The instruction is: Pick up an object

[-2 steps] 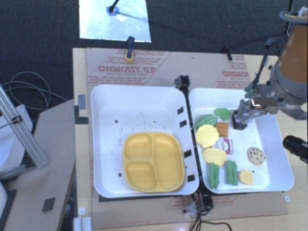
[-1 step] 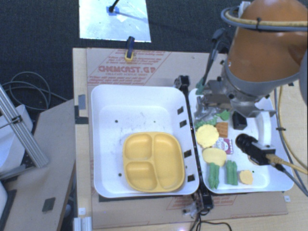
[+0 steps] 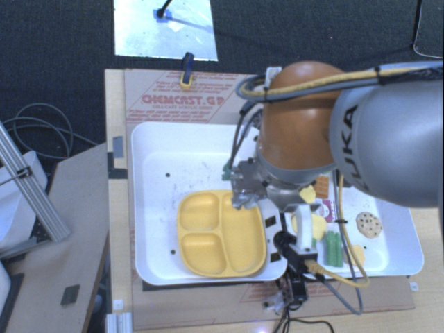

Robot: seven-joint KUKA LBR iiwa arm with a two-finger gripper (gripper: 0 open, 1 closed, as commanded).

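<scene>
Looming closest to the lens: grey arm (image 3: 388,144) with its orange band (image 3: 300,116), hanging over the seam between the two white bins. Gripper (image 3: 243,198) low over the left bin (image 3: 156,186), just beside or touching the far right edge of the yellow sectioned tray (image 3: 220,233); cannot tell how far open, nor whether anything is held. Right bin (image 3: 406,255) with a cookie (image 3: 368,224), green pieces (image 3: 333,248) and a small yellow item (image 3: 313,224), near but apart from the gripper. Best approach, by judgement: aim for the tray's raised rim, straddle it squarely, close firmly, lift slowly to avoid tipping or slipping.
</scene>
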